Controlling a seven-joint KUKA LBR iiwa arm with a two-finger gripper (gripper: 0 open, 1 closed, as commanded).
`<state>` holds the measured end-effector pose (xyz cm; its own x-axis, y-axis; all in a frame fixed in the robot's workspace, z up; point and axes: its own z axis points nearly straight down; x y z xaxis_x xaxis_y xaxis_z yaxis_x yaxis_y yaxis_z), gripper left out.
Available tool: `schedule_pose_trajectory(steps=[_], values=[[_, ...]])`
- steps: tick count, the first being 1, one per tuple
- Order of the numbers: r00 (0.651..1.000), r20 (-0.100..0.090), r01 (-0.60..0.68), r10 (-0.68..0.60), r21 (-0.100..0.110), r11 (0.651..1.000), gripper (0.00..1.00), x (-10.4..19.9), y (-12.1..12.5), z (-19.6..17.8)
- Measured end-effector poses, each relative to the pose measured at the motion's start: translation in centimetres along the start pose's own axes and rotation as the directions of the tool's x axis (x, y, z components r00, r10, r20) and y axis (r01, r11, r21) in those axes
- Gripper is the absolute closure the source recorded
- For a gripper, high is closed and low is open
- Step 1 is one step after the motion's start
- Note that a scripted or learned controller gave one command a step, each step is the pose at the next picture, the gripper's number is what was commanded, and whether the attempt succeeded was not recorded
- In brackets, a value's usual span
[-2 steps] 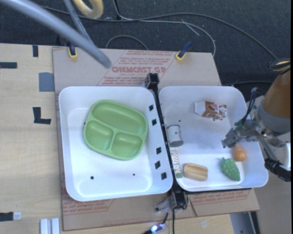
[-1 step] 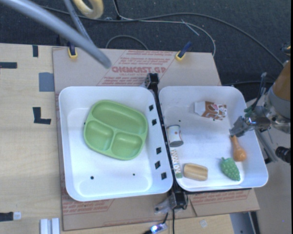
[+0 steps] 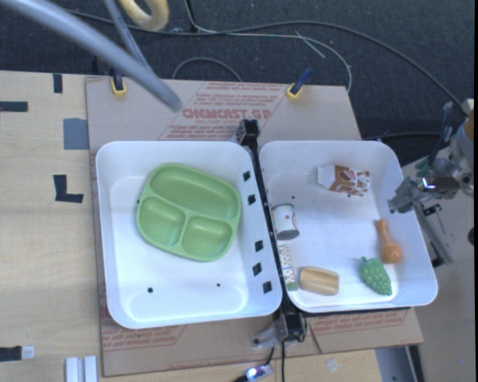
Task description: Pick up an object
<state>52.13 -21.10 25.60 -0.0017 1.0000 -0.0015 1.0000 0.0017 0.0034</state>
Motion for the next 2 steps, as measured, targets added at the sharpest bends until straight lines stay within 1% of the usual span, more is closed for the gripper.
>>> schedule_pose_trajectory(steps=[1, 2], values=[[1.000, -0.003, 0.005, -0.005, 0.003, 1.000, 1.00, 5.8, -0.1, -0.5], [1.000, -0.003, 0.005, -0.005, 0.005, 1.000, 1.00, 10.8, -0.7, -0.9]])
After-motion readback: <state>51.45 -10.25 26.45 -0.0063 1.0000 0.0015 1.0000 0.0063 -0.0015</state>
